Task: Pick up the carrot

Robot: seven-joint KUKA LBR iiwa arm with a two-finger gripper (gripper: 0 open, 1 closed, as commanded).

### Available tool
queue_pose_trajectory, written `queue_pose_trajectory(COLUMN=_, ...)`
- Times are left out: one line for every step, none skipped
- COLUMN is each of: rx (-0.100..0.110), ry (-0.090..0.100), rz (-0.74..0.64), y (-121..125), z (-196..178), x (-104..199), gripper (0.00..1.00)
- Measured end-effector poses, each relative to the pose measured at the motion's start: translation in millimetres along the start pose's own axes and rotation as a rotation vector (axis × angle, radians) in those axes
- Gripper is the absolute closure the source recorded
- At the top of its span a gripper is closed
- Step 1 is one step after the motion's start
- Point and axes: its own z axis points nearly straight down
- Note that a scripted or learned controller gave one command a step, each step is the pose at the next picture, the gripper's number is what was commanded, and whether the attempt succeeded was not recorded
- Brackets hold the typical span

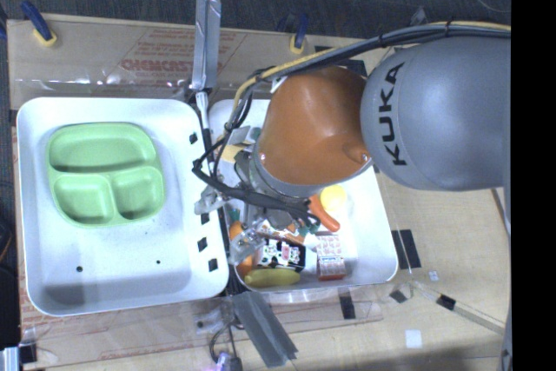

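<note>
The carrot point(325, 214) lies in the right bin point(380, 226), an orange piece poking out from under the arm's orange band point(313, 130), just right of the tool point(261, 230). Its long axis seems to run on a slant, from the upper left down toward the lower right, though the wrist covers most of it, so that reading is only fair. The tool hangs low over the clutter at the near end of the right bin, left of the carrot and a little nearer the camera; below it sit a black-and-white pack point(282, 255), a yellow item point(271, 276) and a small red-and-white box point(330, 256). Whether the tool is spread or closed cannot be told here, since cables and the wrist hide its tips, and nothing can be seen held in it. The arm point(443, 113) reaches in from the right of the carrot, its grey body bulking over the right bin and the wrist pointing steeply down. By my judgement the pick calls for a short shift rightward and away from the camera, with the tool turned across the carrot's slant. The left bin point(35, 187), well left of the carrot, holds a green tray point(104, 174).
</note>
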Motion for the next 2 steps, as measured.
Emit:
queue_pose_trajectory(rx=0.001, ry=-0.002, rz=0.300, y=-22.6, z=-22.8, x=-27.1, gripper=0.00)
queue_pose_trajectory(rx=0.000, ry=0.000, rz=0.383, y=-23.3, z=0.0, x=15.2, gripper=0.00)
